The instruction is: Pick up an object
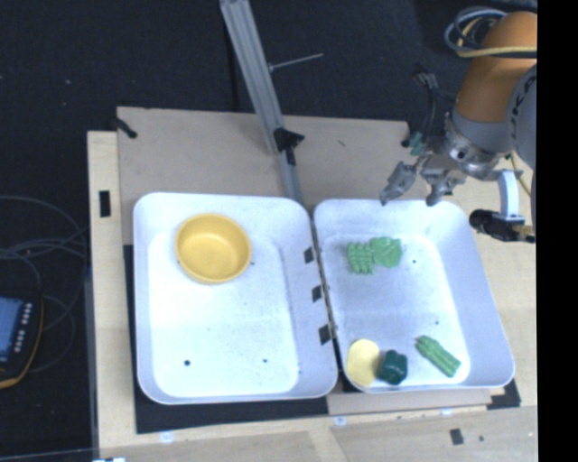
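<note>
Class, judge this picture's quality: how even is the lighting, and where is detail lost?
Camera view: soft, even light on both white bins; the yellow bowl casts little shadow; the gripper looks slightly blurred; the floor beyond the bench is dark.

The arm (492, 90) has a rounded orange band above a grey wrist section. Below the wrist sits a darker grey metal flange with small fittings. Looped grey and blue cables (471, 27) lie above the orange band. A white bracket with a black fitting (506, 217) projects beside the wrist. The gripper (417, 191) is metal-grey, with two slim fingers (394, 189) tapering to narrow tips. A small teal part sits at the flange's side.
</note>
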